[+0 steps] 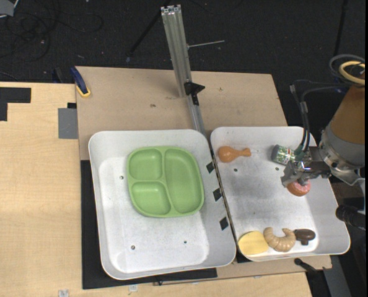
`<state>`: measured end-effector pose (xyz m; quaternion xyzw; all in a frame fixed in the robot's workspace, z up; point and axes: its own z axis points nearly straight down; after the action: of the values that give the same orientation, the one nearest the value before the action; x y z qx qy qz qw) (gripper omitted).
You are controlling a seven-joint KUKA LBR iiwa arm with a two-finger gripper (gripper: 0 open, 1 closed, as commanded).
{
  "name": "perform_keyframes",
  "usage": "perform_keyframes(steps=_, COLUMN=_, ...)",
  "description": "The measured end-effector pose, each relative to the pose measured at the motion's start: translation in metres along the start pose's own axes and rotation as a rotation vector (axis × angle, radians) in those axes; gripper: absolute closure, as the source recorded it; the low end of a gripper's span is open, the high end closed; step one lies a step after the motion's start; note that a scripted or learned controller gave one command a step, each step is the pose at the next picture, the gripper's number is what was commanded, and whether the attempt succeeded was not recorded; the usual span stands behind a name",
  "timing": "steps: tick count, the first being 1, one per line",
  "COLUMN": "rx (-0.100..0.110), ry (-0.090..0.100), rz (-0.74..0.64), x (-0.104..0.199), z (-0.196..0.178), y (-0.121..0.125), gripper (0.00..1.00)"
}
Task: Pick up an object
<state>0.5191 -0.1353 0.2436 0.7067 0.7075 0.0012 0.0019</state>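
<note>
We see the gripper [297,177] low over the right bin [258,190], toward its 3 o'clock edge. We cannot tell how the claw stands. A reddish round toy [299,189] lies right under it at 6 o'clock, partly hidden. A small green can [283,154] sits just at its 10 o'clock. An orange drumstick [233,154] lies at the bin's 11 o'clock. A yellow piece [253,244], a tan croissant [279,239] and a brown piece [305,235] line its 6 o'clock edge. A green divided plate [165,182] rests in the left bin [153,252].
</note>
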Motion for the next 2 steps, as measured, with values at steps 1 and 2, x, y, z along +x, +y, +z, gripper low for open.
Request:
perform_keyframes(steps=1, rx=0.005, ry=0.001, rz=0.0, x=-0.001, z=-0.011, y=0.0, gripper=1.0)
perform_keyframes(steps=2, rx=0.006, ry=0.003, rz=-0.004, x=0.052, z=-0.011, y=0.012, gripper=1.0)
